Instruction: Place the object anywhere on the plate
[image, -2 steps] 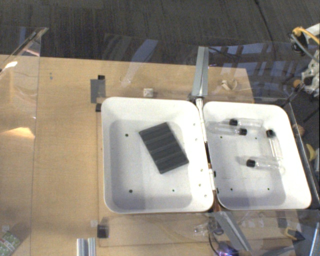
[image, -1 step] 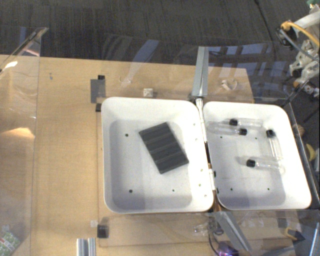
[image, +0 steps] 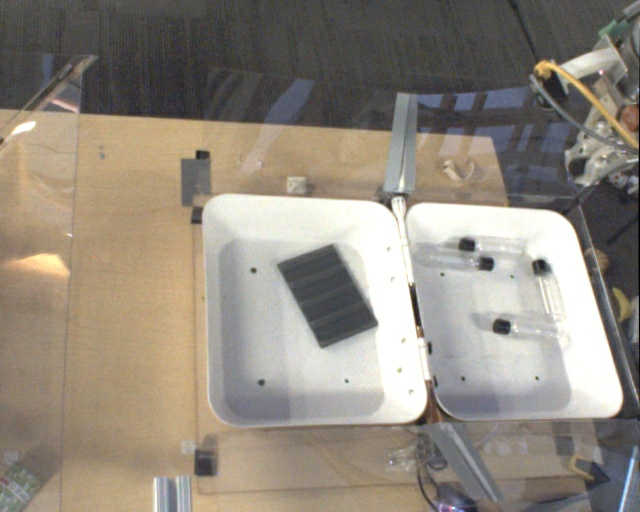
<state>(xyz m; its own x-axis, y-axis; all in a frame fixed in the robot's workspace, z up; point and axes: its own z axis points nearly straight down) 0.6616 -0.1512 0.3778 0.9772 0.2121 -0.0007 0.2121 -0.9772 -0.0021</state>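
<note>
In the upper right corner of the frame you can see a small part of the robot: a cluster of pale grey and white metal hardware cut off by the frame's edge. A yellow cable loops over it from the left, and thin dark wires run alongside and trail down toward the lower right. You'll notice a few small reddish and beige patches among the fittings. The pieces look angular and bracket-like, but they are too small and blurred for you to make out screws or markings.
</note>
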